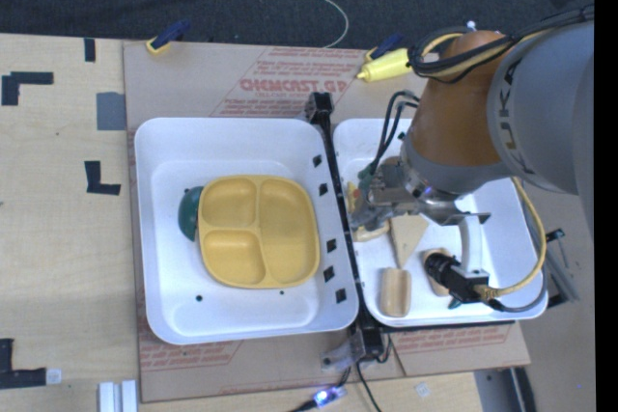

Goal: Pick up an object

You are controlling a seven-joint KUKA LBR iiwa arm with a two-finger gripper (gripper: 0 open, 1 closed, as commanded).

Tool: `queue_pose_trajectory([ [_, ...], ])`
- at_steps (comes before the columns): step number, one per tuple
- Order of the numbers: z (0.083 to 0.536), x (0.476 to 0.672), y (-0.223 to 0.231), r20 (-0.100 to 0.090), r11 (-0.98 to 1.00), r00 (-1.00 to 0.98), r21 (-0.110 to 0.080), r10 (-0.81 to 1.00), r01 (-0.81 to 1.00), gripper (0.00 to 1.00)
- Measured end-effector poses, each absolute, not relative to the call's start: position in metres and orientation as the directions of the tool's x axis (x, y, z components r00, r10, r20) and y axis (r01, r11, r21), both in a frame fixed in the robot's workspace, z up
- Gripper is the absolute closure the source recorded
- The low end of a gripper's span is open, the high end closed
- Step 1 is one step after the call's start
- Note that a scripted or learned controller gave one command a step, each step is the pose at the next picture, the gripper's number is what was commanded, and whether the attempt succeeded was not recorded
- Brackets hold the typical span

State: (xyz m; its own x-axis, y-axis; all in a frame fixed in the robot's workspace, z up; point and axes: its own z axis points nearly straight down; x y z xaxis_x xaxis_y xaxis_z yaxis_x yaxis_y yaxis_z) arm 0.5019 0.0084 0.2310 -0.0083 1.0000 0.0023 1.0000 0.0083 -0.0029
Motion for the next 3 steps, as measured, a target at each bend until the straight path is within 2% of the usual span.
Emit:
queue_pose_trajectory([
  [1, 0.230, 0.518, 0.037, 0.000, 0.005, -0.005, -0.002, 1.000, 1.000, 1.00],
  [2, 0.213, 0.515, 0.025, -0.001, 0.000, 0.000, -0.005, 1.000, 1.000, 1.00],
  [3, 0.230, 0.521, 0.031, 0.000, 0.002, -0.002, -0.001, 1.000, 1.000, 1.00],
])
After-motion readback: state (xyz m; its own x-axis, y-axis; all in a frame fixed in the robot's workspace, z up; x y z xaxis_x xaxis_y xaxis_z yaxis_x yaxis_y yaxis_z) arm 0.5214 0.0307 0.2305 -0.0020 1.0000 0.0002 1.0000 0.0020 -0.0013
